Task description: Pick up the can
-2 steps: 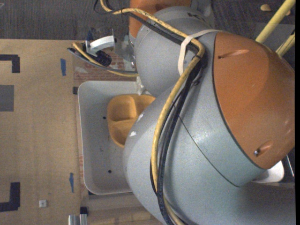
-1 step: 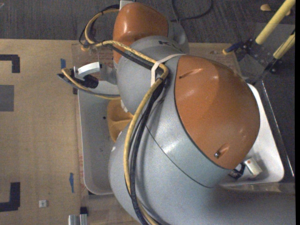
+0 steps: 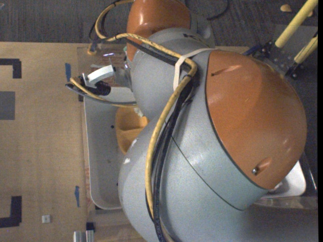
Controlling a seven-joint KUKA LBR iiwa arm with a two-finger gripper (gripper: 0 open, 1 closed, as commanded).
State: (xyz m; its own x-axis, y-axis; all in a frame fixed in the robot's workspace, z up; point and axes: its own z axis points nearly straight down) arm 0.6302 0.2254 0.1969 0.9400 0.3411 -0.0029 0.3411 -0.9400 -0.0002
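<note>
My grey arm with orange joint caps covers most of both bins. Its wrist end, a white bracket with a black cable fitting, hangs over the upper left corner of the white bin. The gripper sits there, mostly behind the arm's body. A yellow-orange rounded object lies in that bin, half hidden under the arm. What else lies in the bins is hidden by the arm.
A yellow cable runs along the arm. The wooden bench with black markers and blue tape lies to the left. Yellow poles stand at the upper right. The second bin's corner peeks out at the right.
</note>
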